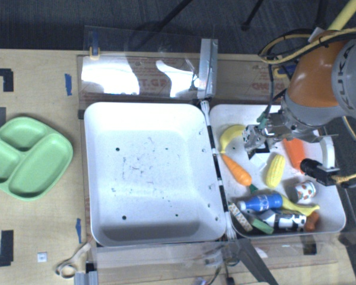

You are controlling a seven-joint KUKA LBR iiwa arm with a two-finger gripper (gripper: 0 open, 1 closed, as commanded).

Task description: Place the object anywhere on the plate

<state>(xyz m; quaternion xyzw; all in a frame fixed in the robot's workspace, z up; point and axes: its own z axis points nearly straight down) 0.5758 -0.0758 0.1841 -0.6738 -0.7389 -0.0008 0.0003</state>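
The claw (256, 140) hangs over the right bin (335, 221) near its far-left corner; whether it's open, I cannot tell. The banana (230, 136) lies just beside it. The green plate (28, 157) sits outside the bins.

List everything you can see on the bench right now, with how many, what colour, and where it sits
Plate: 1, green, three compartments, on the bench left of both bins.
Left bin: 1, white, centre.
Right bin: 1, white, at right.
Banana: 1, yellow, right bin's upper left.
Carrot: 1, orange, right bin's left side.
Corn cob: 1, yellow, right bin's middle.
Blue can: 1, blue, right bin's lower part.
Blue tape: 1 strip, blue, bench above the plate.
Arm: 1, grey and orange, over the right bin.
Gripper: 1, dark, above the right bin.
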